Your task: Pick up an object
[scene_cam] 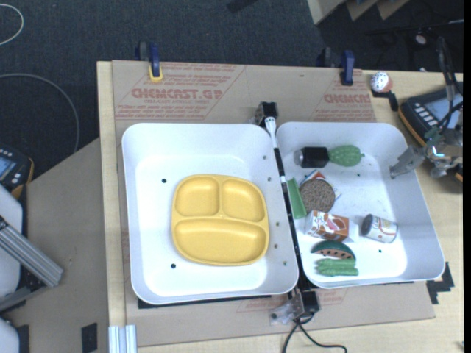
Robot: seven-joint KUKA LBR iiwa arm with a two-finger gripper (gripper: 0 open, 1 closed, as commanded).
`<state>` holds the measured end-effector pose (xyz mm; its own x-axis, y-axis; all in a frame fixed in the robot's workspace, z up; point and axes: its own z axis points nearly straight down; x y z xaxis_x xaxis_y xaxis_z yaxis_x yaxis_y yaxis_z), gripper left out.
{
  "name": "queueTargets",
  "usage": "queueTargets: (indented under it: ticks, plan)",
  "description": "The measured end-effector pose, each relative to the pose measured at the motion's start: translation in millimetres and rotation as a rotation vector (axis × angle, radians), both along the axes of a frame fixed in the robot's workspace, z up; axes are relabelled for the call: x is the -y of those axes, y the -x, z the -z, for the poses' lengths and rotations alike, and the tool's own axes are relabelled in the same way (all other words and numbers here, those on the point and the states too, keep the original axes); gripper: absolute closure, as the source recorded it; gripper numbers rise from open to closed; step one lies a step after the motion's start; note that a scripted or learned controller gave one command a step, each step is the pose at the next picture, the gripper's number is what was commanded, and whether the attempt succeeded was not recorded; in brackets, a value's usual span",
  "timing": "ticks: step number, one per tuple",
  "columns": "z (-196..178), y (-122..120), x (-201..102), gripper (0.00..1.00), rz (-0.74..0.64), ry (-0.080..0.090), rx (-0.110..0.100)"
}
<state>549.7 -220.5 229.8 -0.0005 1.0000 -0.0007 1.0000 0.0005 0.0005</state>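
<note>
Two shallow white bins are seen side by side on a brown board clamped to the bench. The left bin [140, 197] holds a yellow divided tray [219, 219] with three compartments, lying flat near the middle.

The right bin [412, 219] holds the loose objects. Near its far wall a black cylinder [314, 156] lies on its side, with a green knobbly toy [345, 154] touching its right end. Below them a round brown speckled disc [318, 193] is found, and a green stick [296, 198] lies along the bin's left wall just beside it. A red and white packet [329, 225] sits below the disc. To its right a small silver can [379, 229] lies on its side, apart from the packet. At the near edge a watermelon slice toy [333, 251] rests just above a green pea pod toy [337, 269].

The gripper [434, 153] is seen at the bin's right rim, well apart from all objects. Nothing is held by it; whether it is open or closed cannot be told.
</note>
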Motion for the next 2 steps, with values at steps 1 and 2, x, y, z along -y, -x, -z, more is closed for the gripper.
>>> queueTargets:
  ticks: [1,2]
  plan:
    - [129.3,47.0,-0.3,0.0,-0.005,-0.003,0.005]
    - [146.3,71.8,-89.1,0.0,-0.006,-0.007,-0.007]
